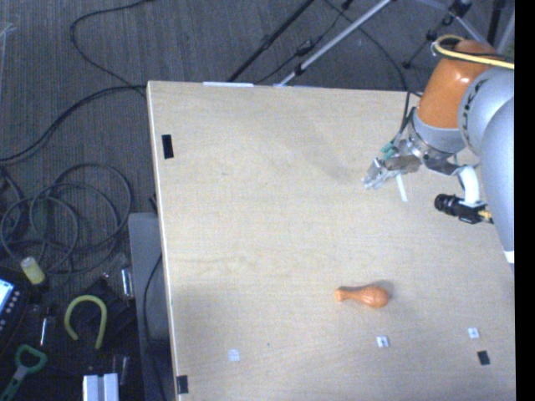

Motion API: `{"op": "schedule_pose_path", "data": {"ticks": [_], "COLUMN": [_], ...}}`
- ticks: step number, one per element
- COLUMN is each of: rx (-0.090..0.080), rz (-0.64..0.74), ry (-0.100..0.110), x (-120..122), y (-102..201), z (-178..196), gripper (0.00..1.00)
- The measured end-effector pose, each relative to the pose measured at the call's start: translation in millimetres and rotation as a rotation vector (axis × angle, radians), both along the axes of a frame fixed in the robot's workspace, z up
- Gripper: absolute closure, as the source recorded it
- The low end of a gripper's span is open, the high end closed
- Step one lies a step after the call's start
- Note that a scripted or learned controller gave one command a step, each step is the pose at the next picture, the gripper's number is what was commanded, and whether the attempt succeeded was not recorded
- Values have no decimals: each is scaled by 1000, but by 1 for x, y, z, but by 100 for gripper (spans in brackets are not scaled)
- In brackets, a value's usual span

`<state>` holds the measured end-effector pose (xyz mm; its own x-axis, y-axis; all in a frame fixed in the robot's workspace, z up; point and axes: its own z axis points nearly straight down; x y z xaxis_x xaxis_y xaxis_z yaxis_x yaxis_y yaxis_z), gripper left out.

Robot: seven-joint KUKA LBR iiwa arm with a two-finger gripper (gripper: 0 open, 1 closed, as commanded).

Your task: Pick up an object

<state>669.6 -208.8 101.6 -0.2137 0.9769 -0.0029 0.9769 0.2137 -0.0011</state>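
- Camera view shows me a pale wooden board (276, 224) from above and at a slant; it carries the one thing I could pick, a small orange pear-shaped object (364, 296).
- That object lies on its side near the board's bottom edge, somewhat right of the middle, its narrow neck pointing toward the left edge and its fat end toward the right. Lying flat like that, I judge it will want to roll if nudged from the side.
- The arm (472, 115) comes in over the board's right edge, and its gripper (383, 172) hangs over the upper right part of the board, pointing toward the left edge.
- The gripper is small and blurred from here, so I cannot tell its state, and I see nothing carried in it.
- The gripper and the orange object are well apart, with bare board between them, so I read the pick as not yet begun: the tool is parked high and clear, which leaves the target fully open to the camera.
- A few small markers (382, 341) sit on the board near its bottom right corner, close to the object but not touching it.
- My next move would be to bring the gripper toward the bottom edge and line it up across the object's neck or body.
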Motion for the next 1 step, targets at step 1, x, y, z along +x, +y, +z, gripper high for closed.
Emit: {"op": "schedule_pose_path", "data": {"ticks": [1], "rx": [0], "rz": [0], "ry": [0], "x": [0], "y": [0], "z": [0], "gripper": [0]}}
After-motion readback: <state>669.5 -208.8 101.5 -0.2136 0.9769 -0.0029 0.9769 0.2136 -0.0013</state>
